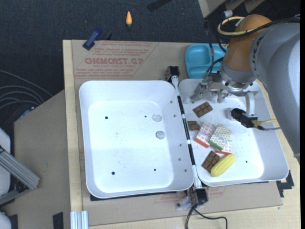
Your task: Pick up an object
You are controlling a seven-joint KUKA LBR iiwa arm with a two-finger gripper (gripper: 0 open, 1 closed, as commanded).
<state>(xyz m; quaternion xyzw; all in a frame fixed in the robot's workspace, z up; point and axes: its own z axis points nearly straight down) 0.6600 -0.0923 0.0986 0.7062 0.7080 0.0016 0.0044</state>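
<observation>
Chocolate piece [202, 109] just below tool [209, 93]

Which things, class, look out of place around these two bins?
A small orange carrot-like toy and a blue object lie outside the bins, on the dark floor and at the cardboard's edge. A light blue dish sits behind the right bin.

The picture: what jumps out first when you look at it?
The big grey arm with its orange band looms over the right bin. Below it sits a little heap of toys, with a yellow corn cob at the front. The left bin beside it looks almost bare.
</observation>
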